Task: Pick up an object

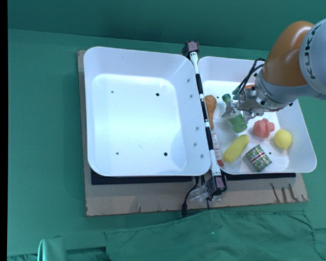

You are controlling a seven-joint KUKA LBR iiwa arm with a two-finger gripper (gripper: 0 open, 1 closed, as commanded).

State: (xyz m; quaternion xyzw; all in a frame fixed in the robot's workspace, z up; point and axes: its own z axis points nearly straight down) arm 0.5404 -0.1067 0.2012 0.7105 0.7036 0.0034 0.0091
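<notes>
Tool [232,109] low in right bin [301,165], directly over green bottle [236,119]; bottle axis near vertical in view. Finger state: cannot tell.

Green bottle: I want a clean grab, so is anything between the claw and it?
Nothing visible. The claw hangs right over the green bottle; the corn and red toy lie beside it, apart.

A small green plastic bottle [236,119] with a dark cap lies tilted in the right-hand shallow white bin [304,145], directly beneath the claw [240,109] (whether it is pinched cannot be told), between an orange-brown gourd-shaped toy [210,107] and a red lumpy toy [263,128].
</notes>
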